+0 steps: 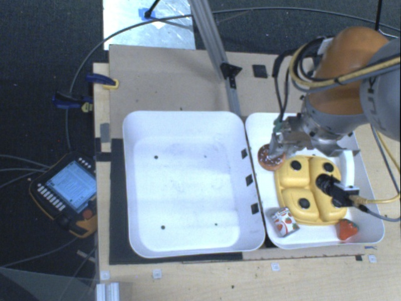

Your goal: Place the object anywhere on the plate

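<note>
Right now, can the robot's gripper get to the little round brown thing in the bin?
Probably yes. The gripper hangs right beside the round brown thing, near the left wall of the right bin. Nothing lies on top of it, and the yellow plate sits just to one side.

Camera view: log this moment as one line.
claw low in right bin | over brown donut | yellow plate beside | small carton, red item at front

smooth white plastic bins [182, 187], glossy yellow plate [294, 175]
</note>
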Tool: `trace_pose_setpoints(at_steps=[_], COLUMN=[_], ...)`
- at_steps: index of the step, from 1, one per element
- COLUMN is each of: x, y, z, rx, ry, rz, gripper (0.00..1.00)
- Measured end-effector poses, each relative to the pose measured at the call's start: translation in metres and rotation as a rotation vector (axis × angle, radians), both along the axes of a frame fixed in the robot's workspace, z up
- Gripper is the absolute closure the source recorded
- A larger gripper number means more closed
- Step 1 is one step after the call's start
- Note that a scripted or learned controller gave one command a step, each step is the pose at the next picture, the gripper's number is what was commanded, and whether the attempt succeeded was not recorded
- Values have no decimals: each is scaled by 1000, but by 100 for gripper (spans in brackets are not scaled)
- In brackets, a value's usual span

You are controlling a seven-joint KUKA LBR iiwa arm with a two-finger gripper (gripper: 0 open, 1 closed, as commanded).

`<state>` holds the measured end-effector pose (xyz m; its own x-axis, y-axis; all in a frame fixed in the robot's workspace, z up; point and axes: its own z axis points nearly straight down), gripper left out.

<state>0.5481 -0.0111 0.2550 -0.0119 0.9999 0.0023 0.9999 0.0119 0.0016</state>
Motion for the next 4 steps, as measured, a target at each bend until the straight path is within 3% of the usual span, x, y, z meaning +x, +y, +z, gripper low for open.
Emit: trace_pose_setpoints(at_steps=[3,4], x=[-9,-9], y=[170,167], z=[-22,-22], rx=[1,-1], ry=[0,1], rz=[0,-7], gripper=[100,0])
